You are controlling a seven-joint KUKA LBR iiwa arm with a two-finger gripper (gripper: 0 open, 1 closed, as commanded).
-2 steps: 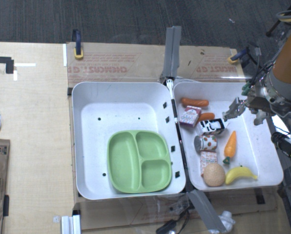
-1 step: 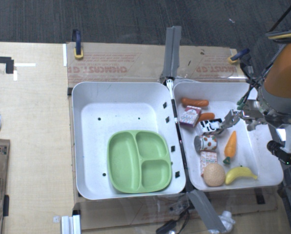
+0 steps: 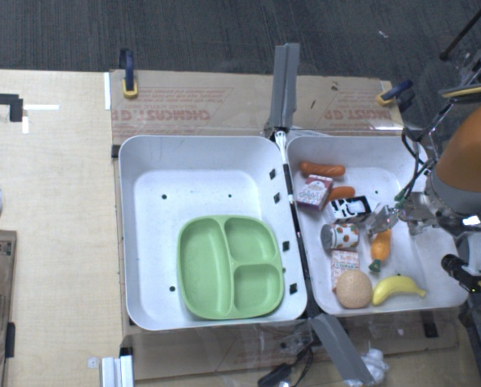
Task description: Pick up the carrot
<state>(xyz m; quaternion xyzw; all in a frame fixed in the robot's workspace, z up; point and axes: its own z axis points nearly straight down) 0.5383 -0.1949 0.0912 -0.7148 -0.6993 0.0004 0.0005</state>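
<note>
Carrot: small orange toy carrot (image 3: 379, 247) with a green top end, stubby and smooth, lying roughly upright in the view in the right white bin (image 3: 434, 293), toward its right half.
Carrot's neighbours: yellow plastic banana (image 3: 398, 289) just below it; round tan bread-like ball (image 3: 353, 289) down and to the left; small white can with red spots (image 3: 341, 235) just to the left.
Gripper: grey two-finger gripper (image 3: 383, 218) sits right over the carrot's upper end, touching or nearly so; whether its fingers are spread or closed cannot be told, and no grasp on the carrot is visible.
Arm: grey arm with an orange band (image 3: 466, 147), entering from the right edge above the right bin.
Other contents, right bin: reddish-orange sausage-shaped piece (image 3: 323, 169) near the top; pink and white small carton (image 3: 313, 192) below it; black and white small box (image 3: 351, 208) between carton and gripper; pale printed packet (image 3: 345, 262) under the can.
Left bin: shallow white bin (image 3: 144, 216) holding a light green three-compartment plastic plate (image 3: 231, 266), set toward its lower right.
Bench: pale wood surface (image 3: 47, 176) left of the bins; brown cardboard sheet (image 3: 200, 103) behind them, held by blue and yellow clamps (image 3: 127, 72).
</note>
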